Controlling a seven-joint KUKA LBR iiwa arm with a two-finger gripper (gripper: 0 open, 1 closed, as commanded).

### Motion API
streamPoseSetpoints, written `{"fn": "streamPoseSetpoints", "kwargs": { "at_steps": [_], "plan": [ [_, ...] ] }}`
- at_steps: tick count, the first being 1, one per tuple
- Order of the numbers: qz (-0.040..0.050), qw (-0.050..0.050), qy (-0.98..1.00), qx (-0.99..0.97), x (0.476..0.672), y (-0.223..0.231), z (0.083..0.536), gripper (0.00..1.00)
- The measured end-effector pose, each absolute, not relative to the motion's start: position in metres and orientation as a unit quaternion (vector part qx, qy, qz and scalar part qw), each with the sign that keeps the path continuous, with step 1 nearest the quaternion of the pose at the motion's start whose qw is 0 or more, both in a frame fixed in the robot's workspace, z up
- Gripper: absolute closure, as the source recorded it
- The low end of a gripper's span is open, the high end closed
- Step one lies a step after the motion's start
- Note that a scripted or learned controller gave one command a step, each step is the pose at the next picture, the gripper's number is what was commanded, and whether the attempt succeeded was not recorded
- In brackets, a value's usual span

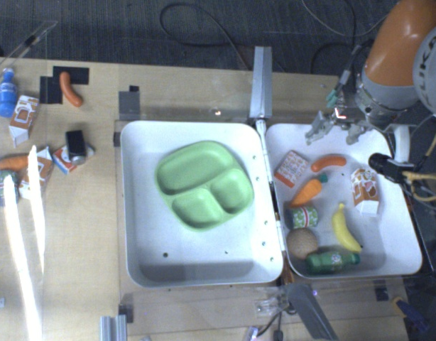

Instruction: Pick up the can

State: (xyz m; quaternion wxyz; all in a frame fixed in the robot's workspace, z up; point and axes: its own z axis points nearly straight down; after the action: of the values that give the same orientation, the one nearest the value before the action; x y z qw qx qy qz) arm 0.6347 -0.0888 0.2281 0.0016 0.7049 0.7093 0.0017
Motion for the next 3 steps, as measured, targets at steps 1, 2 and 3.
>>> {"fn": "streamPoseSetpoints", "kwargs": {
  "at_steps": [1, 2, 3],
  "plan": [
    [0.0015, 0.001, 0.674, 0.738, 0.596, -0.095, 0.168, 0.0],
    [0.0016, 0.001, 0.674, 0.738, 0.596, -0.095, 0.168, 0.0],
    [0.0044, 0.004, 0.719, 0.695, 0.564, -0.083, 0.089, 0.0]
  ]
}}
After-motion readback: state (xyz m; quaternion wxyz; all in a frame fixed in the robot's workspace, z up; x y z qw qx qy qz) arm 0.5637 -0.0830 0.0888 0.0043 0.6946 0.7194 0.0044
